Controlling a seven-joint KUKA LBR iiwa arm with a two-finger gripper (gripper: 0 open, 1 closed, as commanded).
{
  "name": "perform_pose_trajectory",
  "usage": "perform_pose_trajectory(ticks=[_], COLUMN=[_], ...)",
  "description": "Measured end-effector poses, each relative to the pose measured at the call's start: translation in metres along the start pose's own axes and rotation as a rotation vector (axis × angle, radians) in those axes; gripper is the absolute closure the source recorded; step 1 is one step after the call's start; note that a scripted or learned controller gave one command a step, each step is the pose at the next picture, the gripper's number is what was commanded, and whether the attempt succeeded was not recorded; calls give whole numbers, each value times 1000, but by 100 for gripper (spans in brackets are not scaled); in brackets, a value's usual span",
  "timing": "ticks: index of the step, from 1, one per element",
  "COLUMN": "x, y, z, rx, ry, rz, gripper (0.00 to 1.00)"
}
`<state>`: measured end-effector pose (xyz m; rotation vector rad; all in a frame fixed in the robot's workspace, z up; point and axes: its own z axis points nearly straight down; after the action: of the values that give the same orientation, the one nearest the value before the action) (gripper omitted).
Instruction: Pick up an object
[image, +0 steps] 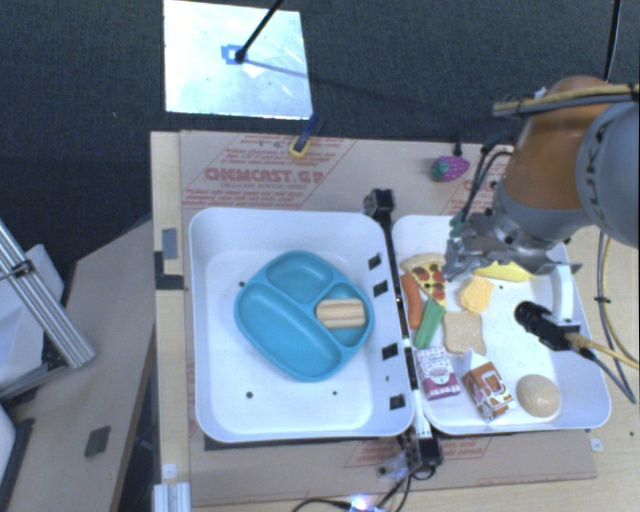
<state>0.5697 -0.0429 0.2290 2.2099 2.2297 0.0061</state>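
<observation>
The right bin (585, 405) holds several toy foods: a pizza slice (425, 272), an orange sausage (412, 296), a green pod (430, 323), a yellow corn piece (477, 295), a bread slice (464, 331), a small pink carton (437, 374), an orange box (488, 389) and a pale egg-like ball (539, 395). My gripper (458, 262) reaches down from the right at the bin's back left, just right of the pizza slice. A yellow banana (503, 272) lies partly under the wrist. Nothing shows between the fingers.
The left bin (215, 390) carries a blue divided tray (285, 315) with a tan bread roll (341, 313) in one compartment. A purple toy (450, 168) sits on the bench behind the right bin. A metal plate (238, 60) lies at the back.
</observation>
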Motion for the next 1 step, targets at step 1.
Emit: perform_pose_trajectory(ticks=[1], x=[47], y=[28], z=[13], rx=[1], ry=[0], rz=[0], gripper=[100])
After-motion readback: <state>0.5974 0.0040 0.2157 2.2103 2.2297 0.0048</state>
